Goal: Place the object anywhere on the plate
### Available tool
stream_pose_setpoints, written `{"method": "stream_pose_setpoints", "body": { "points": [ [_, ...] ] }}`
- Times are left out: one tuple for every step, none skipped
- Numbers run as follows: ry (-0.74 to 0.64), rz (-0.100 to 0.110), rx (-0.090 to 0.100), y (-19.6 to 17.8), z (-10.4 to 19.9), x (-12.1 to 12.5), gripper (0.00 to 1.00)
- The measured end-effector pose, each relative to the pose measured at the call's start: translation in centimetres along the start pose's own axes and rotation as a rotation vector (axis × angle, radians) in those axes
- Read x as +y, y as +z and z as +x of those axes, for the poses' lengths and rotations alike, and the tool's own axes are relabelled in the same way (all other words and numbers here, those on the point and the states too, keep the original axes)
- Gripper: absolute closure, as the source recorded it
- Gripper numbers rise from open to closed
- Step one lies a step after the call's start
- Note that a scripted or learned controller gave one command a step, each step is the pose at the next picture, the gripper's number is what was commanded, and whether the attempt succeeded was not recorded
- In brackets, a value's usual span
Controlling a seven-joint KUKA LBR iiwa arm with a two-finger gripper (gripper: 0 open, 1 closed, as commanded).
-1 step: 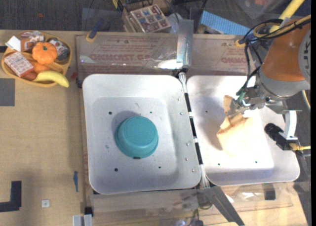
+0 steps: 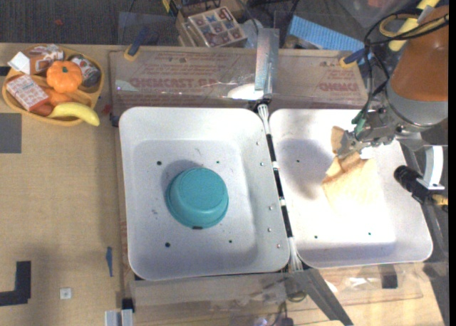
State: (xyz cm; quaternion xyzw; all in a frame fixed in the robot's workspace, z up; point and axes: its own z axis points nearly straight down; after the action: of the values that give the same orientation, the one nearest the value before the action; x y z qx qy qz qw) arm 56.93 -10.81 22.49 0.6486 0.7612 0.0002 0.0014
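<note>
1. In the camera view, take the teal plate (image 2: 198, 197) as your landmark: it sits upside-down-looking, round and domed, near the middle of the left bin (image 2: 142, 139).
2. Look right of the plate, across the seam between the bins, and you find the tan, wedge-shaped object (image 2: 347, 172) in the right bin (image 2: 370, 243), well apart from the plate.
3. The pincer (image 2: 354, 141) is just above the object's upper end, further right of the plate, and appears to touch it.
4. You cannot tell whether the pincer is wide or narrow, nor whether it grips the object.
5. Far left of the plate, outside the bins on the desk (image 2: 57, 211), stands a bowl of toy fruit (image 2: 53, 86).
</note>
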Motion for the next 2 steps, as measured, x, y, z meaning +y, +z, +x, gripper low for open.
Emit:
{"method": "stream_pose_setpoints", "body": {
  "points": [
    [-0.401, 0.002, 0.003, -0.9, 5.3, -0.7, 1.00],
    [-0.799, 0.000, 0.003, -1.8, 10.0, -0.9, 1.00]
  ]
}}
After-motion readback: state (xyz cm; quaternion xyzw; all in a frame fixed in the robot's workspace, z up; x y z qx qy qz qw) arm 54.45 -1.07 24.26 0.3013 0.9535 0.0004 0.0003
